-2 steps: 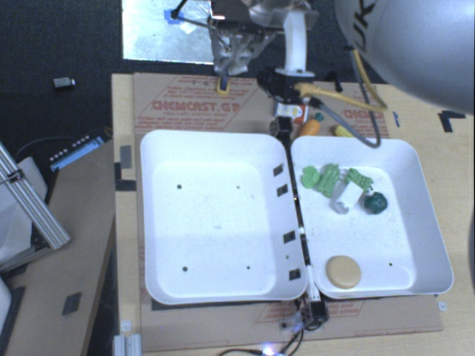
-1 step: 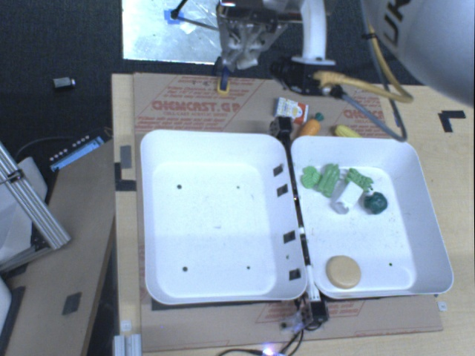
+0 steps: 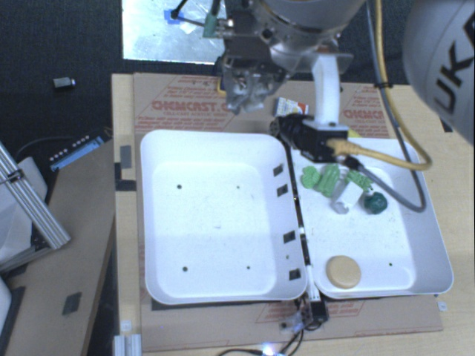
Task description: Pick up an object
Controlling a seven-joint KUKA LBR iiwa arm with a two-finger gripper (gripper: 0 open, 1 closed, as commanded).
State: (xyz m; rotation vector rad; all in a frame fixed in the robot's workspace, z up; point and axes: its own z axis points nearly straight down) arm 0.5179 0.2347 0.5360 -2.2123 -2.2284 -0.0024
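My gripper (image 3: 248, 95) hangs above the cardboard just behind the back rim of the left bin (image 3: 152, 199), high over the bench. The right bin (image 3: 427, 262) holds the objects. A light green leafy piece (image 3: 320, 178) lies near its back left, with a small green ribbed piece (image 3: 357, 178) beside it. A dark green ball (image 3: 375, 202) and a clear greyish item (image 3: 340, 199) sit just in front of those. A tan round disc (image 3: 344, 271) rests near the front rim. All of them lie well to the right of and below the gripper.
A black fitting (image 3: 308, 136) with a yellow cable (image 3: 386, 158) and a grey hose overhangs the right bin's back left corner. A small orange-and-white item (image 3: 292, 108) lies on the cardboard behind the bins. Aluminium rails (image 3: 26, 199) stand at the far left.
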